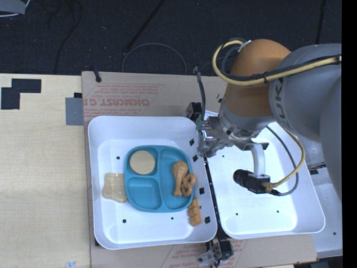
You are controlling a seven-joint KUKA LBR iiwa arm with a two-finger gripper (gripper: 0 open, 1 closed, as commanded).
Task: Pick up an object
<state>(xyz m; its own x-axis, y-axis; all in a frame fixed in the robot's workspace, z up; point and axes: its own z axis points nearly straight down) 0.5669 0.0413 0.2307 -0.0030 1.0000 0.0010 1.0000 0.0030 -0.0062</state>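
While the claw [205, 145] hovers over the seam between the two bins, the nearest target, a tan pretzel-like piece [182, 178], lies just down-left of it on the blue tray [146, 197] (long axis running away from the claw). Released or clenched? I cannot tell.

Left bin [103, 144] and right bin [290, 216]: smooth white plastic, slight sheen. Divided tray [150, 197], at the left bin's centre: glossy blue plastic. Bench board [39, 177], at nine o'clock: pale matt wood. Arm [307, 94]: smooth grey casing, orange band [256, 71] satin.
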